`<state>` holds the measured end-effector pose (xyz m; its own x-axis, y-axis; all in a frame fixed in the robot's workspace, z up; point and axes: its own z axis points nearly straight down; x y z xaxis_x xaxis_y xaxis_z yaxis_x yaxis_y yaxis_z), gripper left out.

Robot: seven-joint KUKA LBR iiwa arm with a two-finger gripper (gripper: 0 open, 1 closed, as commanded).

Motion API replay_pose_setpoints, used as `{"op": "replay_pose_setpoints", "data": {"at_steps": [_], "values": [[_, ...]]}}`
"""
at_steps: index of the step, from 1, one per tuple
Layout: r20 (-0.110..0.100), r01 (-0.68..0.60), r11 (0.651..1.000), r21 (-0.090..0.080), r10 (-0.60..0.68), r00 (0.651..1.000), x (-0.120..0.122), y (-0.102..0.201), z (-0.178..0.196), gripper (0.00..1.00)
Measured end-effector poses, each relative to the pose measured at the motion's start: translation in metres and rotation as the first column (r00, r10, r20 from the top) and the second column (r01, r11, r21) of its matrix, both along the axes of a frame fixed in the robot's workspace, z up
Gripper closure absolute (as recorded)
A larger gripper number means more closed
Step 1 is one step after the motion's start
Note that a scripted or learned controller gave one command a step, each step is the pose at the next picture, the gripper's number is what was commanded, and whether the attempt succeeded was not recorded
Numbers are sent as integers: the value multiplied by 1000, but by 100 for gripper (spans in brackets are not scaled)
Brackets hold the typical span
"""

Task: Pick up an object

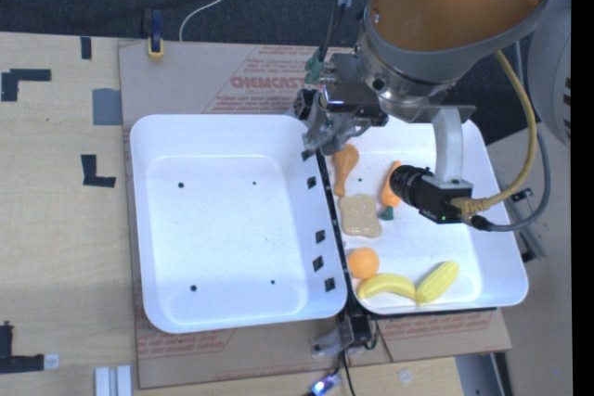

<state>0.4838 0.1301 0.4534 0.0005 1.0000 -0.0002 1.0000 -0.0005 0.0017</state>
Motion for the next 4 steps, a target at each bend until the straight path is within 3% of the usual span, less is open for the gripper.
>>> {"op": "replay_pose_setpoints", "data": {"at_steps": [1,2,3,4], "values": [[-8,-13,1000,-1,13,1000,-2,110,-49,100],[-3,0,1000,-2,0,1000,41,99,-65,100],[14,-5,1000,8,5,1000,27,103,91,100],[-3,-5,1000,-1,5,1000,28,104,91,100]]}}
